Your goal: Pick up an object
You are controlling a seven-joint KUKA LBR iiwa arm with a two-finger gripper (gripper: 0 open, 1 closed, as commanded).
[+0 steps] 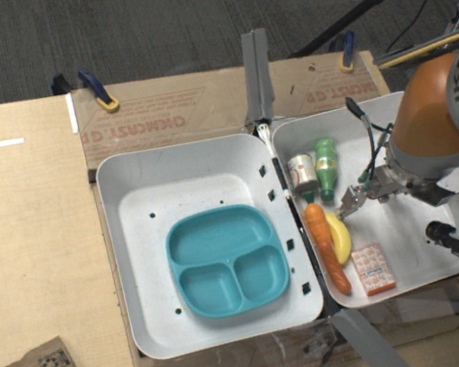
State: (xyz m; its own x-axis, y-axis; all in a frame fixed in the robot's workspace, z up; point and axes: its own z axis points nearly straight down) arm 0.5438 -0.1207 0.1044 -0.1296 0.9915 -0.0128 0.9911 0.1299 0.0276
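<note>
In the right bin lie an orange carrot, a yellow banana, a small red-and-white box, a silver can and a green bottle. My gripper hangs over the middle of this bin, just right of the banana's upper end and below the bottle. Nothing shows between its fingers. The arm's orange band and grey wrist cover the bin's right part.
The left bin holds a teal divided plate. A metal divider post stands between the bins at the back. Clamps sit along the cardboard-covered bench's far edge. A cable and black fitting hang by the wrist.
</note>
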